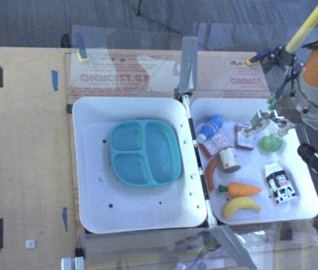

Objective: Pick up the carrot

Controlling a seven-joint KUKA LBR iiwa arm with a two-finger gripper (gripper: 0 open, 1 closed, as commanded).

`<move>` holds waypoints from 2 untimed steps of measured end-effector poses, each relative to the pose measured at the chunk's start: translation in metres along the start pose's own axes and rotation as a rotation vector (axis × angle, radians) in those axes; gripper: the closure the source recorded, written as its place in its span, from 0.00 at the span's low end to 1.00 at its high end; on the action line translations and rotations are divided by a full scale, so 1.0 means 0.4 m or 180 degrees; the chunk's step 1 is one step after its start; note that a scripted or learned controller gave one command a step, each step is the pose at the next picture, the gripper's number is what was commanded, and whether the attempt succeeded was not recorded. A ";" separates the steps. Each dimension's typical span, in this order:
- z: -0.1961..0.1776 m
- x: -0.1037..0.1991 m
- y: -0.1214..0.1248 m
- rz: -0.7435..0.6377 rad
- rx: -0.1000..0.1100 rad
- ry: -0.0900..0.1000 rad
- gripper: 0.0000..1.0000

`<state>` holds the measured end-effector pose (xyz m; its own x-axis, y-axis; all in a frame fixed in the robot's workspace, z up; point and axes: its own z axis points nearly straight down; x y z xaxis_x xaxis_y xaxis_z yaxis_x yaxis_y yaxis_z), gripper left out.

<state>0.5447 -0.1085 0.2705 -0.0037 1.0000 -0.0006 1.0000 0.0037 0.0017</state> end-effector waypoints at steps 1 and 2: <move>-0.026 -0.004 0.002 0.0008 -0.0010 -0.0001 1.00; -0.026 -0.004 0.002 0.0011 -0.0010 -0.0001 0.00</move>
<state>0.5454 -0.1102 0.2809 -0.0001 1.0000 -0.0010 1.0000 0.0001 0.0047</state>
